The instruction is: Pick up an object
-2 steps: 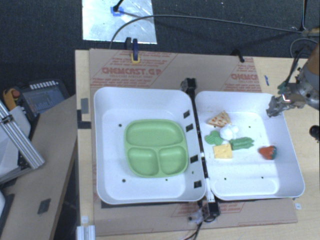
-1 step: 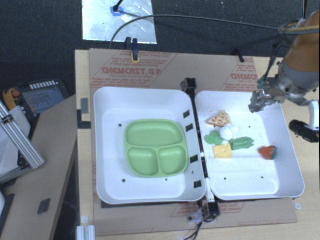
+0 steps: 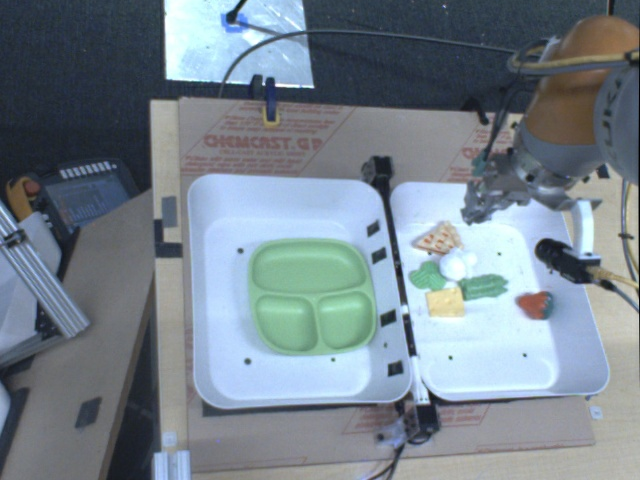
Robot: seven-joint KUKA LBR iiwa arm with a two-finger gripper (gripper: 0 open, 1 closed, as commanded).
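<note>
Gripper [image 3: 483,208] above right bin [image 3: 500,368] rear edge; toys [image 3: 452,268] cluster centre-left.

Green tray [image 3: 305,268] in white left bin [image 3: 215,268]; yellow block [image 3: 446,303], red piece [image 3: 536,306].

We cannot tell how the gripper's [image 3: 483,208] fingers stand; they are small and blurred. The arm [image 3: 580,88] is cut off by the right edge. The white ball [image 3: 455,266] hides part of the green piece [image 3: 430,276] beneath it. The red item [image 3: 536,305] is too small to name.
</note>
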